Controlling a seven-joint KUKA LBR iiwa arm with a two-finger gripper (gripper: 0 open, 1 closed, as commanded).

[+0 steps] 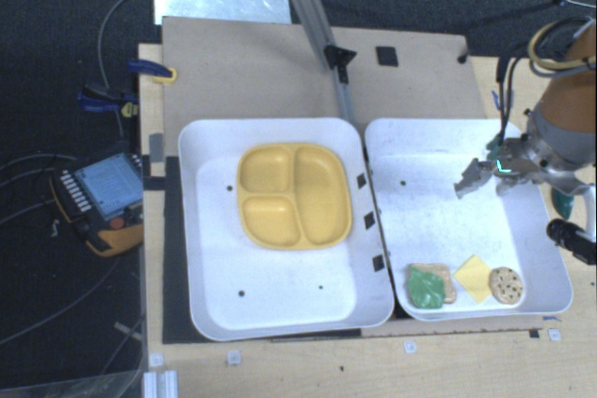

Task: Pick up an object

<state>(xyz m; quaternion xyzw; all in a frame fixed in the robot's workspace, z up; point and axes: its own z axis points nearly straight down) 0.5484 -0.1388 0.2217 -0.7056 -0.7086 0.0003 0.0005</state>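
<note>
Objects for picking are being kept in the right bin, along its near edge: a green-topped toast piece at left, a yellow cheese slice in the middle, a round cookie at right. All 3 are lying flat, close together; toast and cheese are nearly touching, cookie is just beside the cheese. A yellow divided plate w/ 3 compartments is being held in the left bin, toward its far side. Both bins are sitting side by side on the table. The jaws are being held over the right bin's far-right part, well apart from the 3 food items; nothing is seen between them. Whether they are released or clenched can't be told from this angle. The arm is reaching in from the right.
</note>
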